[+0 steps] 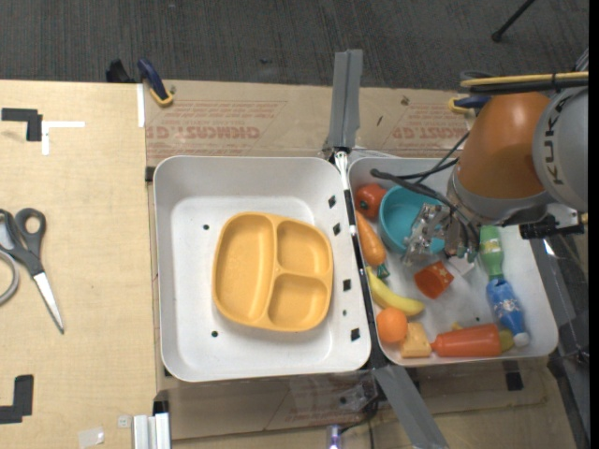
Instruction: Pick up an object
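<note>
The red block (434, 279) lies in the right-hand bin (538, 279), near the middle of that bin and just below the gripper (438, 237), which hangs low over the clutter at centre right of the frame. It looks the likeliest target, though the teal bowl (402, 218) just to the upper left of the gripper is a fair candidate too. The metal parts at the wrist are a blur against the bin floor, so I cannot tell how the jaws stand, and nothing is plainly between them.

To do this step well, the gripper should settle squarely over one item before it drops. The block is crowded: a banana (393, 295) lies to its lower left, a carrot (371, 241) further left along the bin wall, and a green bottle (490, 249) and a blue bottle (506, 309) stand close on its right. A descent that drifts will nudge those neighbours instead of catching anything. Approaching straight down, with the jaws spanning the block's narrow faces, seems safest.

An orange (392, 325), a yellow wedge (416, 341) and a long red bottle (471, 340) sit along the lower edge of the bin, well out of the way. The left bin (178, 279) holds a yellow divided plate (273, 271), and scissors (36, 260) lie on the counter (75, 344) at far left.
</note>
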Action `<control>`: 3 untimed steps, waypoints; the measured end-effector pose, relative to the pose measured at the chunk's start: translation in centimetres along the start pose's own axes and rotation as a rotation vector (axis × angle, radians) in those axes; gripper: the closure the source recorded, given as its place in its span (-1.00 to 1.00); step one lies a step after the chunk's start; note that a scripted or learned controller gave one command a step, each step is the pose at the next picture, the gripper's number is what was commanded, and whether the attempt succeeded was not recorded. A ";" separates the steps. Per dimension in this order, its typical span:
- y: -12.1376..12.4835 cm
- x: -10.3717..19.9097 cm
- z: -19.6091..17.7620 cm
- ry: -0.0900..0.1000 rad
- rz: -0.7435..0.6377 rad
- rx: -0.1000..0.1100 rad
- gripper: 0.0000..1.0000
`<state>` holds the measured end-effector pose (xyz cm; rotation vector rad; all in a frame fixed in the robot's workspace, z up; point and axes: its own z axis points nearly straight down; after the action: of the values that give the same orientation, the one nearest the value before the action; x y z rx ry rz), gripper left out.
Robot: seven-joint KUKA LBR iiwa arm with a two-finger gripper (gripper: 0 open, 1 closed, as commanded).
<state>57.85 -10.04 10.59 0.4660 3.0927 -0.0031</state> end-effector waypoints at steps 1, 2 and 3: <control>-2.7 7.9 0.5 -0.004 0.206 -0.004 1.00; -2.8 8.3 1.2 0.011 0.206 0.000 -1.00; -1.9 1.9 1.3 0.012 0.173 0.000 -1.00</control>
<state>55.45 -11.33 9.25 0.7348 3.0526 0.0010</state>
